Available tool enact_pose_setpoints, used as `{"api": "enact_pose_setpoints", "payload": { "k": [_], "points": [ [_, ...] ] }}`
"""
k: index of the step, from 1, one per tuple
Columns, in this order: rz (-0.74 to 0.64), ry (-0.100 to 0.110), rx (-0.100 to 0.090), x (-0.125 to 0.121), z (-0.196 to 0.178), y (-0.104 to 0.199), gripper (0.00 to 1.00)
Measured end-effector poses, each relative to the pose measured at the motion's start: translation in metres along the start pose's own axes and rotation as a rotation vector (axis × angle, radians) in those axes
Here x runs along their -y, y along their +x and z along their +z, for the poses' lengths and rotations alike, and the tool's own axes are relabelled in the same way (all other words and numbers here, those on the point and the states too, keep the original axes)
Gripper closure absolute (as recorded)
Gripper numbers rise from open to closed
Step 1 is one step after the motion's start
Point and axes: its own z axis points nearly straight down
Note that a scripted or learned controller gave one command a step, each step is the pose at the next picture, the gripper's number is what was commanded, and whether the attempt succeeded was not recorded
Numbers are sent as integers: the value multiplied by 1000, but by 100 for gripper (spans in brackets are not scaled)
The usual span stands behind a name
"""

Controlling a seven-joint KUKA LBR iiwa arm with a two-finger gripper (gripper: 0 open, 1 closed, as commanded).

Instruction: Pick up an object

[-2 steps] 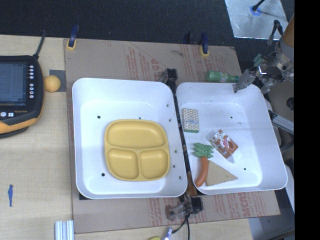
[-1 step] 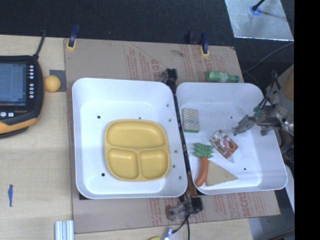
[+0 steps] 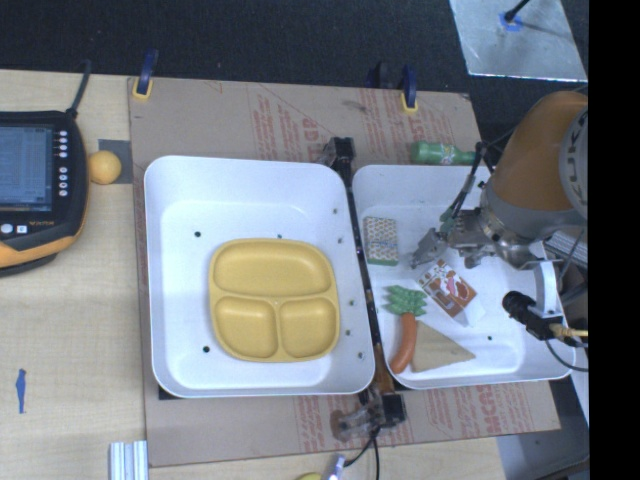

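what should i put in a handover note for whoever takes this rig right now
Tool: low over the right bin, just above the red-and-white packet; open or shut cannot be told, nothing seen held.
Right bin things: packet mid-bin, small speckled block near the left wall, toy carrot with green top and tan wedge at the front.
Left bin: yellow divided tray.
Done: arm is over the right bin.
Left: grasp one object and lift it; the packet looks closest.
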Motion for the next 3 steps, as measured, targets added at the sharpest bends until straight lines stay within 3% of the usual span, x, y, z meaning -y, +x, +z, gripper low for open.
{"api": "enact_pose_setpoints", "payload": {
  "k": [1, 2, 3],
  "points": [
    [1, -6, -1, 10, 39, -47, 0],
    [3, -6, 1, -72, -4, -91, 0],
    [2, 0, -1, 9, 24, -35, 0]
  ]
}}
